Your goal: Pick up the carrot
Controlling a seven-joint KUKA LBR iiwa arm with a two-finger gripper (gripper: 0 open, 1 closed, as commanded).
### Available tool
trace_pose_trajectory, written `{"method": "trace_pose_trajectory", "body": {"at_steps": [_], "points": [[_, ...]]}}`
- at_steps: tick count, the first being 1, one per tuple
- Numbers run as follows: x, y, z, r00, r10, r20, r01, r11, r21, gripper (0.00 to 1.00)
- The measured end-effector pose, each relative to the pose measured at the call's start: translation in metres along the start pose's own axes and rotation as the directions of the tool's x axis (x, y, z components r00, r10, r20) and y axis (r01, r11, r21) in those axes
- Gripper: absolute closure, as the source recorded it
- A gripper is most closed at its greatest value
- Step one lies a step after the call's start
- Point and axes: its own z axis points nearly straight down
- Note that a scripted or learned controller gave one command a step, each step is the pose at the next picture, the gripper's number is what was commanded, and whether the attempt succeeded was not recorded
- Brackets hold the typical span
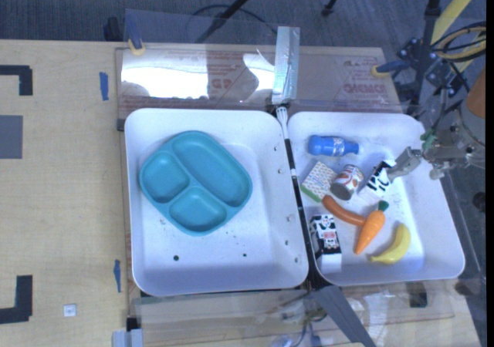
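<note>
The carrot is orange with a green top. It lies in the right bin, tip pointing toward the front edge, between an orange sausage on its left and a yellow banana on its right. My gripper hangs over the right bin's right side, up and to the right of the carrot and apart from it. It is close to a black-and-white toy.
The right bin also holds a blue bottle, a small can, a cracker pack and a milk carton. A teal divided plate sits in the left bin. Tripod legs and cables stand behind the bench.
</note>
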Motion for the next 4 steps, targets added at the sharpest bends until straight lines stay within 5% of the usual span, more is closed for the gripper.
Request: {"method": "trace_pose_trajectory", "body": {"at_steps": [1,2,3,4], "points": [[0.0,0.034,-0.005,0.996,-0.084,0.003,0.084,0.996,-0.004,0.0],[0.049,-0.008,0.094,0.966,-0.259,0.001,0.259,0.966,-0.002,0.0],[0.028,-0.065,0.112,0.993,-0.121,0.003,0.121,0.993,-0.007,0.0],[0.026,-0.061,0.098,0.993,-0.117,0.008,0.117,0.993,-0.02,1.0]]}}
